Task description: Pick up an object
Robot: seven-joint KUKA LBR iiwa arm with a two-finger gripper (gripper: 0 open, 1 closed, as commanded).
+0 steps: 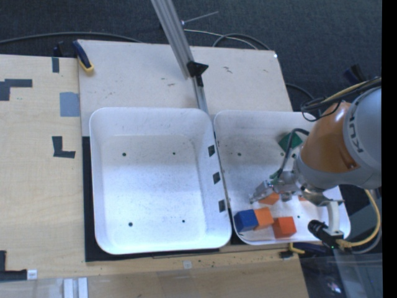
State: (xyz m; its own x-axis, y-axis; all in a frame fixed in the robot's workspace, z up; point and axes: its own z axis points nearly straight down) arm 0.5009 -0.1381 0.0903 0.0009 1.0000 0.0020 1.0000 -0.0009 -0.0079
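Gripper (pixel 268 192) low in right bin (pixel 248 129), on an orange block (pixel 270 198); I can't tell if it's clenched or released.

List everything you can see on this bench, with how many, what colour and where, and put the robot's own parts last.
bins: 2, white, side by side on the bench
blue block: 1, blue, right bin, near edge
orange blocks: 2 clear, orange, right bin beside the blue block; a third orange piece under the gripper
green object: 1, green, right bin, partly behind the arm
metal rail: 1, silver, slanting above the bins
arm: 1, grey with orange band, from the right
gripper: 1, over the right bin
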